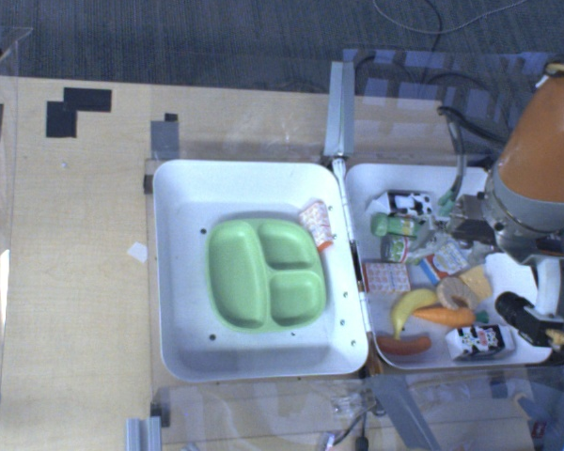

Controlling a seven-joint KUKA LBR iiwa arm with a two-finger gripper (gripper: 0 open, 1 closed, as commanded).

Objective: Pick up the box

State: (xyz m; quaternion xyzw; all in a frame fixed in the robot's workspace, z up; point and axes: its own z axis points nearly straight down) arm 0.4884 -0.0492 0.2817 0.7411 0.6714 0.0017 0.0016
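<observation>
I had the arm (545, 148) reaching over the right bin (362, 181), its orange-banded wrist hanging above the clutter there. The pincer (448, 225) sat low among the items, but glare and the wrist's bulk hid its tips, so I could not tell how it was set or whether it had anything.

The box (388, 277), as I read it, was the small flat pink-patterned carton lying near the middle of the right bin, just above the banana (409, 308) and just below the green can (396, 248). A second small carton (315, 222) rested in the left bin, against the upper right corner of the green divided tray (263, 272).

My worry was crowding. Around the box lay the carrot (444, 316), the bread piece (456, 294), crumpled clear wrap (442, 252) and a black-and-white milk carton (406, 203). The pincer appeared closer to the wrap and can than to the box, so a close from there could have caught those instead. The box lay flat, offering thin edges; a descent slightly off could have pushed it under the banana or pinched it crookedly. The black-and-white carton (479, 341) at the bin's lower edge could also have been mistaken for the target.
</observation>
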